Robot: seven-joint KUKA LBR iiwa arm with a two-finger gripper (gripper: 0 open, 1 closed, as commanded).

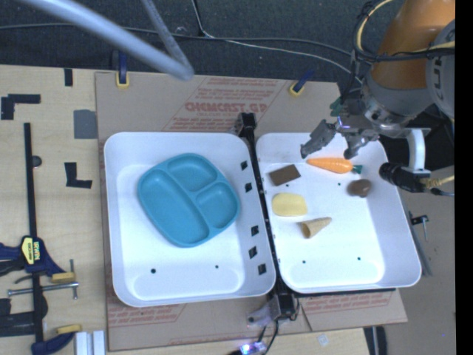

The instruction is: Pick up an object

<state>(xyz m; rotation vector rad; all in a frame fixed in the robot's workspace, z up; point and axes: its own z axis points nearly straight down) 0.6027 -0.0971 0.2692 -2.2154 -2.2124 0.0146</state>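
Two shallow white bins are sitting side by side on the counter (66,220), and the arm (410,43) is reaching in from the right over the far part of the right bin (384,272). Its fingers (334,140) are standing spread apart with nothing between them: one dark finger is pointing down-left toward the bin's far left area, the other is hanging just above the thick end of the orange carrot (329,166). The carrot is lying flat on the bin floor, pointing left, just below the fingers and slightly toward the near side of them, not gripped. A brown rectangular piece (284,174) is resting left of the carrot, a yellow rounded piece (289,205) near it toward the front, and a tan cone (315,228) beside that. A small dark brown round object (360,188) is lying right of the carrot's green tip. The left bin (126,272) is holding a blue divided plate (189,198).
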